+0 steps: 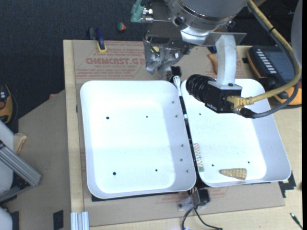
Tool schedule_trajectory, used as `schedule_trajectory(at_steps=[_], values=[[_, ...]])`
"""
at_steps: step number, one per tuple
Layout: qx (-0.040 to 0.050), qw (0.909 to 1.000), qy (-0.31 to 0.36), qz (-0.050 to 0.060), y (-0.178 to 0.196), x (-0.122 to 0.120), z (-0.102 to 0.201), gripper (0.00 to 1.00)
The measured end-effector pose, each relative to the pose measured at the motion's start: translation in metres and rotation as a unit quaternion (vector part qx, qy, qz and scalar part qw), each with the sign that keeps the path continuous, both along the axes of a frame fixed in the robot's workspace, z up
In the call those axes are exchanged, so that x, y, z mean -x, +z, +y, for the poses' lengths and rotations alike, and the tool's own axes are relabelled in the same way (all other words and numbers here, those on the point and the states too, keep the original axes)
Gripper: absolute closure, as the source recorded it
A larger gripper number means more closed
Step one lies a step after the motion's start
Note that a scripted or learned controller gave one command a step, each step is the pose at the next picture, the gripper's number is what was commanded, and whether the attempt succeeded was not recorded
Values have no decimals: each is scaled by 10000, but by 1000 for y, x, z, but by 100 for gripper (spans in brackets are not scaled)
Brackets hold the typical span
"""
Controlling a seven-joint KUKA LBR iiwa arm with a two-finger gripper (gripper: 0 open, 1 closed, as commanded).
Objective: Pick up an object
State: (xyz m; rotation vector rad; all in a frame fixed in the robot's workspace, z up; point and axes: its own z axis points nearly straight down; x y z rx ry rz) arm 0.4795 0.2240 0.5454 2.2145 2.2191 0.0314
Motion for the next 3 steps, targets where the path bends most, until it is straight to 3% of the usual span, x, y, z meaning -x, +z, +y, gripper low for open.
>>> schedule_trajectory(at_steps=[1,2,3], values=[[85,9998,-17,171,-150,2,0,100],[78,9998,-21,162,-262,2,-5,100],[32,10000,-4,62,-199,0,-2,100]])
